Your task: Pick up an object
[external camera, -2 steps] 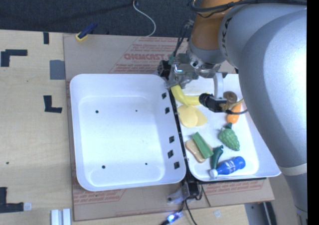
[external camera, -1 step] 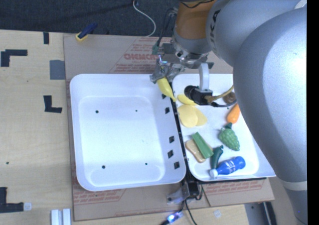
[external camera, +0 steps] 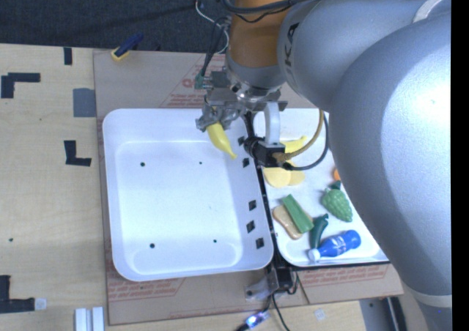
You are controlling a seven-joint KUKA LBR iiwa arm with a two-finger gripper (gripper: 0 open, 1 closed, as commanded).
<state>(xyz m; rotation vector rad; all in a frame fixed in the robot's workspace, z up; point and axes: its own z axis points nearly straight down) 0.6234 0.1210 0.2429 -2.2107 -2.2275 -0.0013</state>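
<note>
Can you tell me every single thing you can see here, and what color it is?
banana: 1, yellow, between the pincer's fingers, above the left bin's far right corner
left bin: 1, white, middle of the bench
right bin: 1, white, beside the left bin, partly under the arm
bottle: 1, blue with a white cap, near front of the right bin
green block: 1, green, right bin, lying over a tan piece
tan piece: 1, tan, right bin
bumpy toy: 1, green, right bin
yellow piece: 1, pale yellow, right bin, near the divider
pincer: 1, grey, shut on the banana
arm: 1, grey with an orange band, reaching in from the right
</note>
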